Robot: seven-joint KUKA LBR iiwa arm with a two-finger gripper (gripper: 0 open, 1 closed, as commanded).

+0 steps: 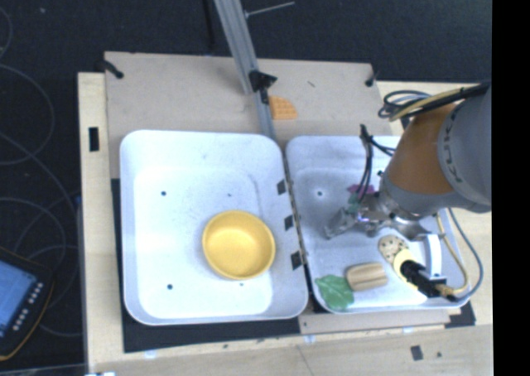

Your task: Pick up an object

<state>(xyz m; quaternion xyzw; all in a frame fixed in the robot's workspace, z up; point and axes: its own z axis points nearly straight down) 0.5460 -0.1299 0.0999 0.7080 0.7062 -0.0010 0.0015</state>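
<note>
Pincer (341,223) sits low over bare floor of right bin (308,169); clenched or released, cannot tell from here. Likeliest target: tan block (366,276), lying by bin's near wall, toward camera from pincer and a little to arm's side. Block's long axis runs roughly along that wall. Green lump (334,290) just beside its far-from-arm end. Yellow bowl (239,243) well apart, in left bin (149,167). Judgement: grasp should close across block's short width.

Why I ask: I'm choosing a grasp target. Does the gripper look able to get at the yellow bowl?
Probably yes: the yellow bowl sits alone and uncovered in the left bin; the gripper, over the right bin, need only cross the shared rims.
</note>
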